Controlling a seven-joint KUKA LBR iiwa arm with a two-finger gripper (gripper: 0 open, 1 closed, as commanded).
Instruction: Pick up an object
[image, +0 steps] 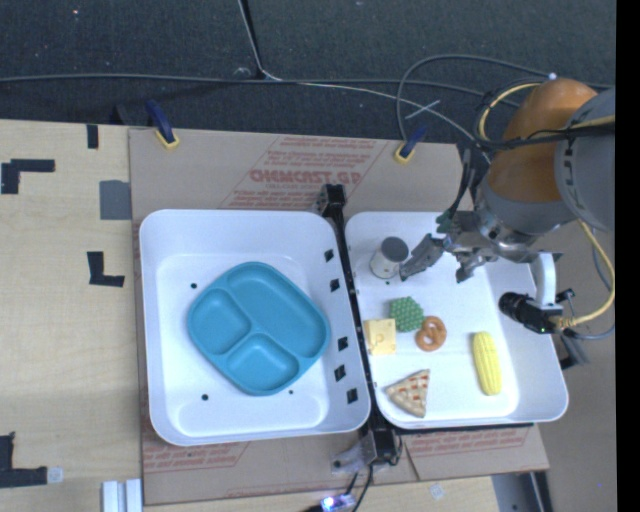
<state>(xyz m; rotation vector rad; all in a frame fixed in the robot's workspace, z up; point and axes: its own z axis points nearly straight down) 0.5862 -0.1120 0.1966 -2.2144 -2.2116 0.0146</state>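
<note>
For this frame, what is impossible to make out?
- Gripper, camera view: too small and blurred to judge its grip.
- Grey cylinder beside it: identity unclear, too blurred.
- Arm: cut off by the right edge.
- Right bin: its far corner is hidden under the arm.

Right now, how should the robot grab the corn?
Probably from straight above, pinching the corn across its narrow middle. It lies flat in the right bin, long axis running up and down the view, so the fingers would close on its left and right sides. There is free floor on both sides; the pretzel sits apart to its left.
</note>
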